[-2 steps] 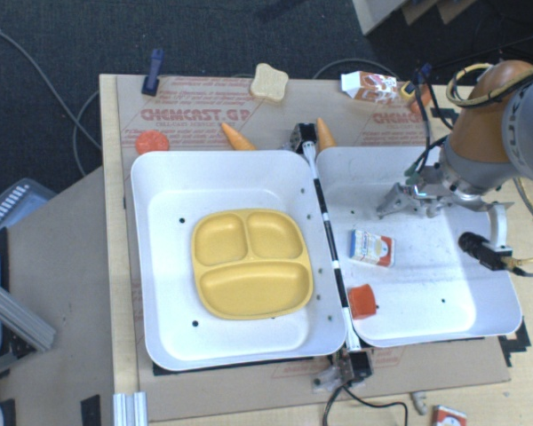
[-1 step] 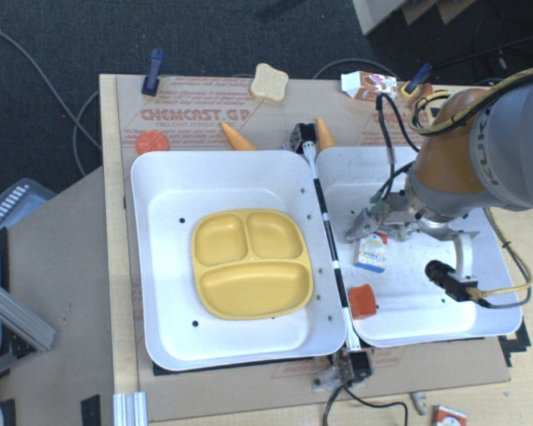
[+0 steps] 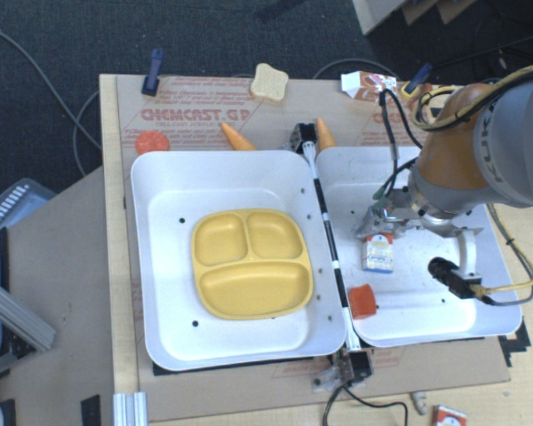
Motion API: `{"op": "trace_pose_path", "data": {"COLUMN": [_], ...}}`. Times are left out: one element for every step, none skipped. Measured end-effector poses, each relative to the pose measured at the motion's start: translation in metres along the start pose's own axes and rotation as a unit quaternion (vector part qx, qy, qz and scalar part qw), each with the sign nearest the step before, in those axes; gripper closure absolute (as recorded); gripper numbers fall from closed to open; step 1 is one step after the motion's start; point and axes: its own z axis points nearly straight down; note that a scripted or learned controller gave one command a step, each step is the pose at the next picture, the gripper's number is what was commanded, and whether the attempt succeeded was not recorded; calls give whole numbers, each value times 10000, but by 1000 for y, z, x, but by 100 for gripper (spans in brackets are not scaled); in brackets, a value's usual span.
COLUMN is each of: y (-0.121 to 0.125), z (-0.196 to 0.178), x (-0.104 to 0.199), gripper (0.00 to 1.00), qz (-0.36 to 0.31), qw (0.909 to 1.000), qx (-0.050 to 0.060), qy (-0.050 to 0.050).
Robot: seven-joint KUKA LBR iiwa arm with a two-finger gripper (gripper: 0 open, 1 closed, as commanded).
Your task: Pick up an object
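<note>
Hanging over the right bin (image 3: 480,318), the arm (image 3: 480,149) is seen reaching in from the bin's right edge, with the hand (image 3: 384,222) lowered near the bin's left wall. Directly beneath the hand a small carton (image 3: 378,253) stands on the bin floor, touching or nearly touching the hand's tip. Whether the carton is actually gripped cannot be told, since the hand's state is hidden by the wrist above it. A red block (image 3: 362,301) lies close by, toward the bin's near left corner, apart from the carton. The left bin (image 3: 160,264) carries a yellow tray (image 3: 250,264) at its middle. On the desk (image 3: 204,114), beyond the bins' far edges, a bread slice (image 3: 269,82) and an orange carrot (image 3: 237,138) are seen.

The step in hand is judged to be the approach or closing on the carton, with lifting not yet done. A firm closure around the carton's sides would be called for next, followed by a straight lift clear of the bin wall and the block.
</note>
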Motion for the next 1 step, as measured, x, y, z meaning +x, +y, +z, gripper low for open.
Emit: {"op": "trace_pose_path", "data": {"y": [-5], "z": [-106], "x": [81], "gripper": [100], "qz": [-10], "qw": [10000], "qx": [-8], "qy": [1]}}
